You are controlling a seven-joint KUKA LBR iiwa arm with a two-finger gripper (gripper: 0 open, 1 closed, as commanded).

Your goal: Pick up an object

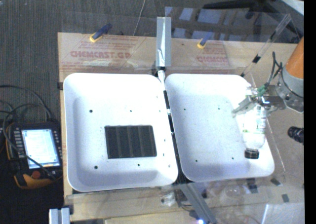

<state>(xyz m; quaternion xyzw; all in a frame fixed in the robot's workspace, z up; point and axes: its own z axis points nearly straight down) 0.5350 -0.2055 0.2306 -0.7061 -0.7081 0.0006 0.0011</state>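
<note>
Nearest the camera runs the front edge of the table (pixel 222 203), and from here everything is best placed against the right bin (pixel 207 124). Just inside that bin's front right corner lies a clear plastic bottle (pixel 254 131) with a dark cap (pixel 251 154). The cap end points toward the bin's front rim and the body runs back from it, so the bottle's long axis lies roughly front to back, close along the bin's right wall.

To the left of the right bin, touching it along a shared seam, sits the left bin (pixel 79 119), which holds a dark ribbed rectangular pad (pixel 131 141) — flat on its floor, well apart from the bottle. Left of that, off the table, a handheld controller with a lit screen (pixel 37 146) rests on the floor.

Farther back along the right bin's right wall, the claw (pixel 254 100) hangs right over the bottle's rear end, the grey arm (pixel 291 90) with its orange band reaching in from the right. Whether its fingers are spread or closed cannot be told — they merge with the clear plastic, and nothing shows the bottle held between them. The bottle therefore lies directly below and a little forward of the claw, so a grasp would likely need fingers set across that front-to-back axis.

Beyond the bins, two yellow clamps (pixel 98 33) pin the board at the table's far edge.
</note>
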